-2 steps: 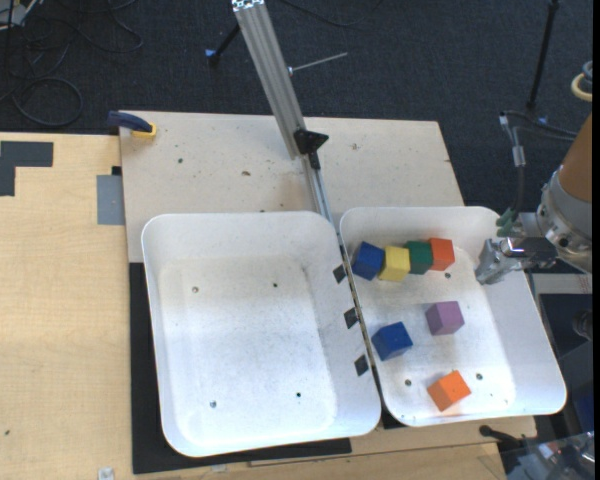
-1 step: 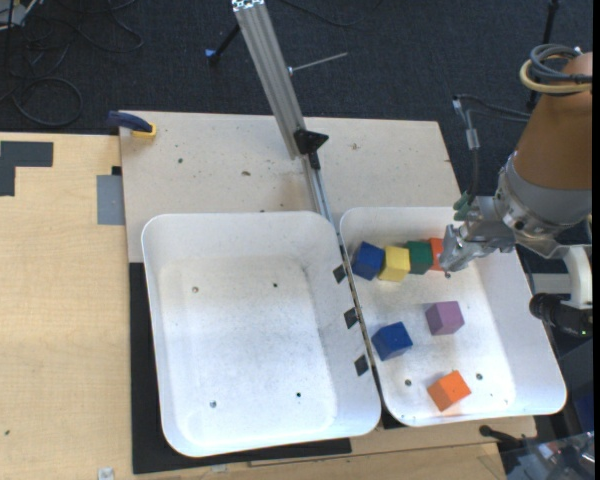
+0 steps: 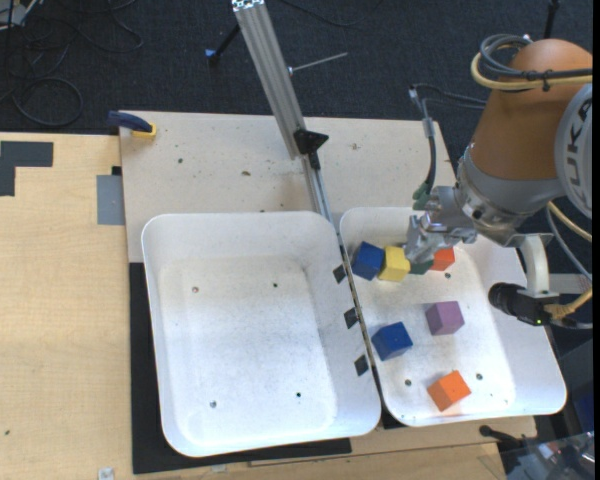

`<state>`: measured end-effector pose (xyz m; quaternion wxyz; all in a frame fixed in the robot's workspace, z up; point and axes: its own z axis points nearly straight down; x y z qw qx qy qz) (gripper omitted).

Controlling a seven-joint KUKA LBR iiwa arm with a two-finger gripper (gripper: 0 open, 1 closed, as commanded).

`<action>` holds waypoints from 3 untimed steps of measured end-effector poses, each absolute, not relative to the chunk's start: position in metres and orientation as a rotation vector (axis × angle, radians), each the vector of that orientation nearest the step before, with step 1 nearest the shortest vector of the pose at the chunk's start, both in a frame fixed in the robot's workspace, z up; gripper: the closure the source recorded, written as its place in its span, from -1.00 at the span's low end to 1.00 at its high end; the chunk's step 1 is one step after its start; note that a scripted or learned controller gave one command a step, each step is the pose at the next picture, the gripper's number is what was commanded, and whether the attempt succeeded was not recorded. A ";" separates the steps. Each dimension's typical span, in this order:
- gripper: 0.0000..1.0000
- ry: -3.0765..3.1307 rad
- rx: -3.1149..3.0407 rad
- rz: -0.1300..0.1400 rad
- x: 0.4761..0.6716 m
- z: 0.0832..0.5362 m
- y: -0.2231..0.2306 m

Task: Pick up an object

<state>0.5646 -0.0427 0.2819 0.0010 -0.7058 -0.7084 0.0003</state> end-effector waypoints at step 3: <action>1.00 -2.223 -2.216 0.002 0.614 0.223 0.093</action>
